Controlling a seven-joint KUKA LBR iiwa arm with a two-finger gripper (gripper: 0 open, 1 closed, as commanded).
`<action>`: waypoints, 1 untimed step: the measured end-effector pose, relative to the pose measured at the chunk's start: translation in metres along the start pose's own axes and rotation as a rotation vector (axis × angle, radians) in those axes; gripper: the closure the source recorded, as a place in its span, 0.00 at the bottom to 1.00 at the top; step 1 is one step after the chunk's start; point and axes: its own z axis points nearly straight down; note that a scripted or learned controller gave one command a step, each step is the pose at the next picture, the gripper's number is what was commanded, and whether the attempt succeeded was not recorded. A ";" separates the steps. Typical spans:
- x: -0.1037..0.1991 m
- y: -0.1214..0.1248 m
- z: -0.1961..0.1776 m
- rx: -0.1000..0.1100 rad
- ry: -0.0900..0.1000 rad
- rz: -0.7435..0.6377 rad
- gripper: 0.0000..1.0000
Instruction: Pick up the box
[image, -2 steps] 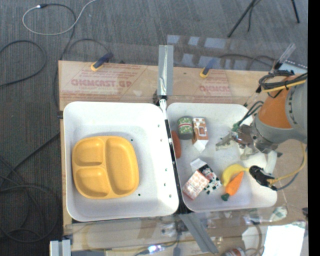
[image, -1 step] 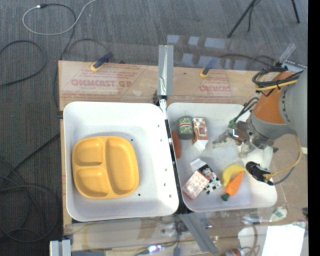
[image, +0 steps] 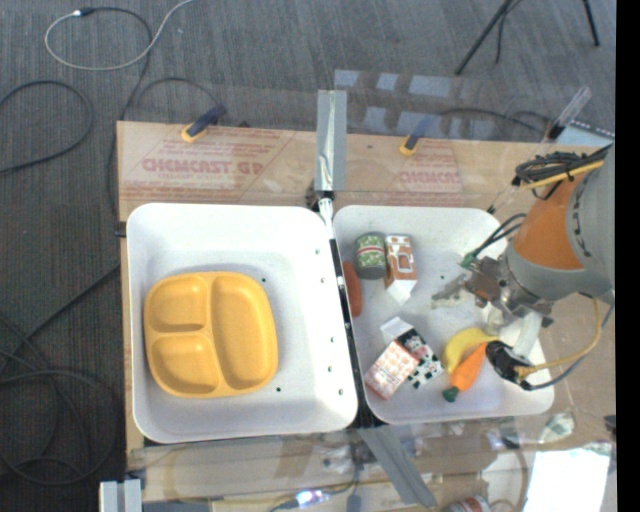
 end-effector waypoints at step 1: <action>0.008 -0.043 0.002 0.002 -0.012 0.417 0.00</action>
